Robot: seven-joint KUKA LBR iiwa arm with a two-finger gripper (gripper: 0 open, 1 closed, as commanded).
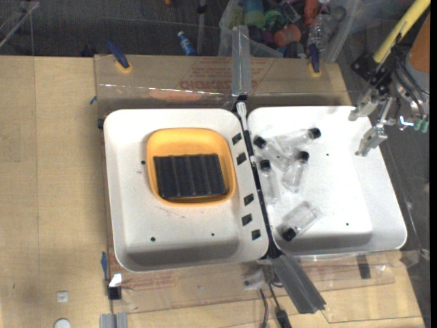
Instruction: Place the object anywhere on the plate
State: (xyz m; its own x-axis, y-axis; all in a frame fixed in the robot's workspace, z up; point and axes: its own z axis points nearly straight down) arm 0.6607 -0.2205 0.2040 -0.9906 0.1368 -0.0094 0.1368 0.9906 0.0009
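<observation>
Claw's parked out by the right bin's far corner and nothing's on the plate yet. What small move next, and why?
Probably bring the claw leftward and over the clear vials in the right bin. It sits near the bin's far right corner, apart from them, with nothing visible between its fingers. The orange plate in the left bin bears only a dark ribbed insert.

overhead slanted view, both bins [123, 183]

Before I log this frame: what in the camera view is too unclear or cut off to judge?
- Gripper: small and blurred at the right bin's edge.
- Clear bottles: overlap, so their count is unsure.
- Arm: cut off by the right edge.
- Dark block on the plate: identity unclear.
</observation>
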